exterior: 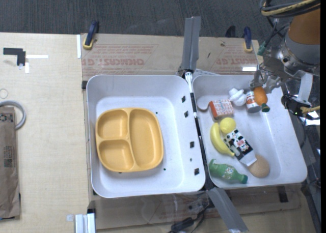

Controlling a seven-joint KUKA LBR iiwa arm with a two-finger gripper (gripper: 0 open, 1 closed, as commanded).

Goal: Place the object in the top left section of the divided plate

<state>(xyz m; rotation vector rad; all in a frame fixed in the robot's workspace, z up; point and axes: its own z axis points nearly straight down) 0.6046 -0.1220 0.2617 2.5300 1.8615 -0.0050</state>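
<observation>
I see the hand (pixel 265 82) over the right white bin's (pixel 285 140) far corner, beside a small orange fruit (pixel 260 96); whether it grips, I cannot tell. The yellow divided plastic plate (pixel 130 139) holds nothing. Transfer remains undone.

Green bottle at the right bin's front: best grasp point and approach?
Probably the green bottle body at mid-length, from straight above. It lies on its side along the right bin front wall, so fingers close across its width, avoiding the egg beside it.
</observation>
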